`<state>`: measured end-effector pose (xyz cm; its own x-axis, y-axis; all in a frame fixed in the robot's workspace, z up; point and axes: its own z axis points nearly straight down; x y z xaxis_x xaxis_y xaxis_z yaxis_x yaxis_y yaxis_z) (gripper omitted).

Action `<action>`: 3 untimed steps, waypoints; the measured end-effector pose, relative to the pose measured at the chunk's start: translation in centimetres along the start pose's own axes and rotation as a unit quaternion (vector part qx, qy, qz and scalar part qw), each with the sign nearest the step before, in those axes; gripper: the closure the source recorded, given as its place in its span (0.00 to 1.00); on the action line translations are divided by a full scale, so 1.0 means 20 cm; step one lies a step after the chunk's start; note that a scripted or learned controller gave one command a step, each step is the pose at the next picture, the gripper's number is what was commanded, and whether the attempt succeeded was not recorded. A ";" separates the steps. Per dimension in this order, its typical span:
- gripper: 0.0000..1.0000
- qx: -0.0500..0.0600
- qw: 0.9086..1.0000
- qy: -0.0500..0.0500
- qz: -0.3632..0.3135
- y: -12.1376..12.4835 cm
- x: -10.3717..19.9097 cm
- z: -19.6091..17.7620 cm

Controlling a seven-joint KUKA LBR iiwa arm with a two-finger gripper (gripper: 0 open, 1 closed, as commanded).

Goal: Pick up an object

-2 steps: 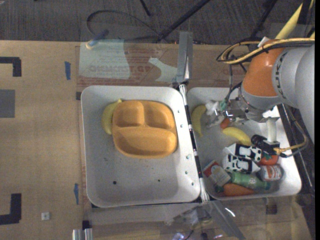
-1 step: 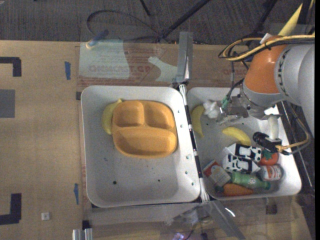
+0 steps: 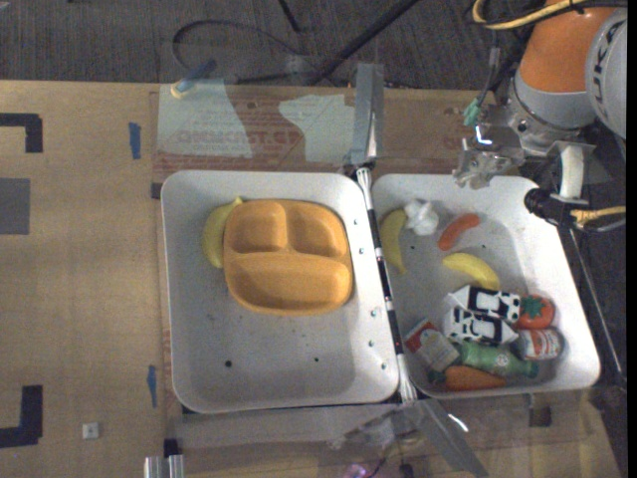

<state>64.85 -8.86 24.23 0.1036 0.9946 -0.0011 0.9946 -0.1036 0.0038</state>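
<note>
1. Along the right bin's [image 3: 569, 267] floor lie your candidates for picking: two yellow bananas, one against the left wall [image 3: 393, 239] and one near the middle [image 3: 470, 266], an orange-red sausage-shaped piece [image 3: 458, 230], a small white crumpled lump [image 3: 420, 215], a black-and-white patterned carton [image 3: 483, 314], a tomato-like red piece [image 3: 537, 312], a small can [image 3: 540, 344], a green bottle lying flat [image 3: 493, 358], a carrot [image 3: 472, 377] and a small red-and-white packet [image 3: 432, 347].
2. You find the lower corner crowded, its pieces touching one another; the bananas and sausage piece lie apart, so they look easier to reach.
3. Over the bin's upper right rim hangs the gripper [image 3: 485, 167], above the bin rather than down among the objects. I cannot tell whether its pincer is apart or together, and you see nothing between it.
4. Left of the divider, the left bin [image 3: 189, 347] carries one orange sectioned plate [image 3: 289, 257] turned face down, with one more banana [image 3: 213, 235] partly tucked under its left edge.
5. By my judgement, no object is picked yet; the arm looks staged for a descent.
</note>
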 end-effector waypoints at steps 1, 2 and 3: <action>0.00 0.001 1.000 0.000 0.000 0.00 0.00 0.01; 0.00 0.000 1.000 0.000 -0.005 -0.17 -0.27 0.78; 0.00 0.001 1.000 0.000 -0.026 0.14 -0.47 0.78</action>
<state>66.81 -18.50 8.69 0.0511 0.9987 -0.0004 0.9987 -0.0511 0.0022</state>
